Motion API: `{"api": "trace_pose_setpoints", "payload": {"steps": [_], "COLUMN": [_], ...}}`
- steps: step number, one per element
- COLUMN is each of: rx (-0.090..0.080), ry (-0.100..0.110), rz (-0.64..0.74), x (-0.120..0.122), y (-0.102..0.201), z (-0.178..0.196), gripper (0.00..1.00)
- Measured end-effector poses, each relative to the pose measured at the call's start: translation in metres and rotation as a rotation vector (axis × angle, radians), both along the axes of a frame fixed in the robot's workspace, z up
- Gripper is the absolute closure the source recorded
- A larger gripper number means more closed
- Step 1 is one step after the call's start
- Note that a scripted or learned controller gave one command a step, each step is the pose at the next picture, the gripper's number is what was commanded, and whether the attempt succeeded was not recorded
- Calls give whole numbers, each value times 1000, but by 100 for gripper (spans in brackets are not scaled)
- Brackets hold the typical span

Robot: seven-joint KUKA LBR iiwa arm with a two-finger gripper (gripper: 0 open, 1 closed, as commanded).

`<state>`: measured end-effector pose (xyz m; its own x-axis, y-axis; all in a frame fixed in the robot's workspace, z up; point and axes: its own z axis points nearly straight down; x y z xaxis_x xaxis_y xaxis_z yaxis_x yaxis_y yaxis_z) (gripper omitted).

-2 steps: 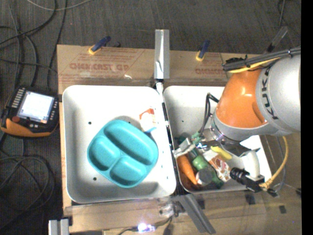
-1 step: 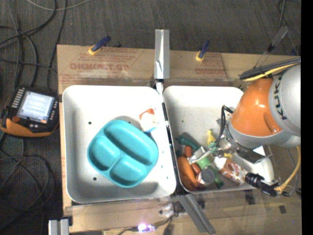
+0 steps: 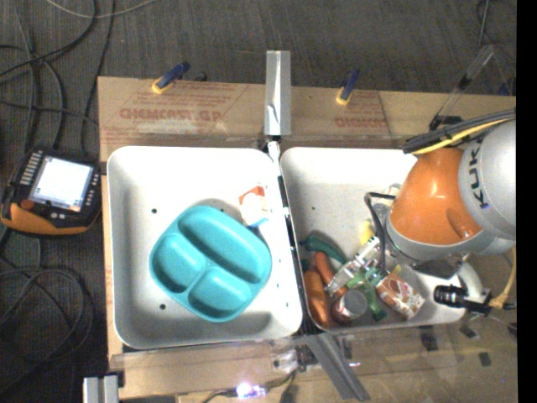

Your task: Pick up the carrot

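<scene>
While carrot (image 3: 316, 288) lies in right bin (image 3: 336, 183) | left bin (image 3: 134, 225): teal tray (image 3: 211, 262)

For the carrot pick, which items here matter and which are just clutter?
Job: carrot, gripper, right bin.

Lying about: teal tray, left bin, small orange-white item, wrapped snack, pendant.

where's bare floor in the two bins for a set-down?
Right bin: the far half is bare, between the divider and the arm. Its near edge is crowded: carrot, gripper and small packets.
Left bin: the teal tray fills the middle; bare strips run along the far wall and the left wall.
</scene>
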<state>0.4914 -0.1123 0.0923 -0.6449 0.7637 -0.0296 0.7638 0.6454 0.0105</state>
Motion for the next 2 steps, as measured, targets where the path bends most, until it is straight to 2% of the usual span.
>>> {"api": "trace_pose_setpoints", "payload": {"steps": [1,2], "rx": [7,19], "ry": [3,27], "rz": [4,-220], "x": [1,-7], "y": [5,57], "z": [9,91], "gripper": [100,100]}}
